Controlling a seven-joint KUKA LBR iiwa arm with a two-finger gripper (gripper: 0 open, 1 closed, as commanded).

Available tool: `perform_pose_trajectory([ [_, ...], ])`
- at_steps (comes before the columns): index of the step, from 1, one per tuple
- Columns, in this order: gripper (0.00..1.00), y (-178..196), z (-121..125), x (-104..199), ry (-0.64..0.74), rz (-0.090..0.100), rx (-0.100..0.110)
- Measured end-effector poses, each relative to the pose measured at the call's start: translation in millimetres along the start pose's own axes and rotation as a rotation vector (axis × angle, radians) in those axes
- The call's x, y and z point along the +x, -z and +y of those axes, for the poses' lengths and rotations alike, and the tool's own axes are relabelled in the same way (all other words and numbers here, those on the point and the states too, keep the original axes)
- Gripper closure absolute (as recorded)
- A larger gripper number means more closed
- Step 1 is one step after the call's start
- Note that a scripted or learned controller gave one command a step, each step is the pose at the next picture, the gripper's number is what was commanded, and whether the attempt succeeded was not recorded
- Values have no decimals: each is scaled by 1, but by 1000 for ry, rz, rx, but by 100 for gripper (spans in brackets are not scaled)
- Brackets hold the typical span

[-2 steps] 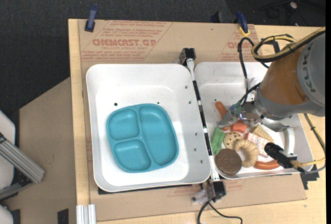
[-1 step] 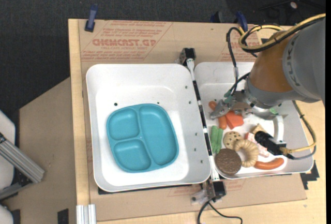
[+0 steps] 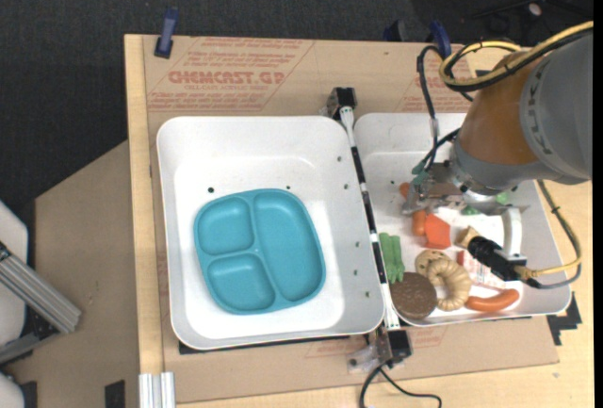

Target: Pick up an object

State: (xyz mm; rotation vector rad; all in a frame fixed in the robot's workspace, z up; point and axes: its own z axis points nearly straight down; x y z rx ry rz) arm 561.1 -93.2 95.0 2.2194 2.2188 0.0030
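Hovering arm [image 3: 532,119], gripper [image 3: 435,197] over right bin [image 3: 394,140]

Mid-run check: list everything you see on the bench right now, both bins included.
left bin: one, white, left side of the sheet
right bin: one, white, right side
divided plate: one, teal, in the left bin
orange chunk: one, orange, middle of the right bin
green piece: one, green, right bin, by the wall between the bins
brown disc: one, brown, right bin's near-left corner
curled piece: one, tan, beside the disc
sausage-shaped piece: one, red-orange, right bin's near edge
cardboard sheet: one, tan with red print, under both bins
arm: one, grey with an orange band, over the right bin
gripper: one, just beyond the orange chunk
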Motion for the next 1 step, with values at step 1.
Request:
perform_pose_trajectory([
  [1, 100, 95, 6, 82, 9, 3, -5],
])
